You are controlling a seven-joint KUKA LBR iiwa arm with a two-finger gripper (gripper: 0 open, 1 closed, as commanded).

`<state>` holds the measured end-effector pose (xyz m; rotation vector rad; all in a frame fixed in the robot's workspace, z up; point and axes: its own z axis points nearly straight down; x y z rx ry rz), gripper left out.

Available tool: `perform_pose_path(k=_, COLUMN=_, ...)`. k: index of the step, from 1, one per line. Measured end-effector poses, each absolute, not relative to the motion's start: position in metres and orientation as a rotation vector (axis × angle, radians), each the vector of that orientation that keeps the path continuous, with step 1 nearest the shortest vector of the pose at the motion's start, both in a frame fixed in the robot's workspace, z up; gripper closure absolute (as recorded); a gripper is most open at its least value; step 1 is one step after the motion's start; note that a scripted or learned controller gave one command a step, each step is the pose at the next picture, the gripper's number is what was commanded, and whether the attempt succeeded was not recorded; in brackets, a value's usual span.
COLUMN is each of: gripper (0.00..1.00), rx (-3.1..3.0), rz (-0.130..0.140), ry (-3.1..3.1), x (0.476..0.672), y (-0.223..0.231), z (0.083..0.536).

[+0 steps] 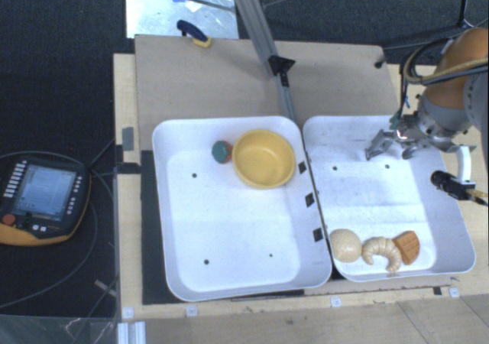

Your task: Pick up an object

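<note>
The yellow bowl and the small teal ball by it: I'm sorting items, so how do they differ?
The yellow bowl is far bigger than the teal ball. The bowl is open and hollow, facing up; the ball is a solid round lump. The bowl is yellow, the ball dark teal. Both sit close together in the left bin.

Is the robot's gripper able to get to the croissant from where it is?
Probably yes. The gripper hangs open over the far part of the right bin, and the croissant lies near that bin's near edge between a pale round bun and a brown pastry. Bare bin floor lies between them.
</note>
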<state>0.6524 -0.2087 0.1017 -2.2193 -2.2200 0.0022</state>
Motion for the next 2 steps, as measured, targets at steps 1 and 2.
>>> perform_pose_path(k=1, gripper=0.0, rx=-2.221, rz=-0.001, ry=-2.223, x=0.653, y=-0.208, z=0.09)
perform_pose_path(k=2, gripper=1.0, rx=-2.222, rz=-0.002, ry=-2.225, x=0.653, y=-0.209, z=0.102)
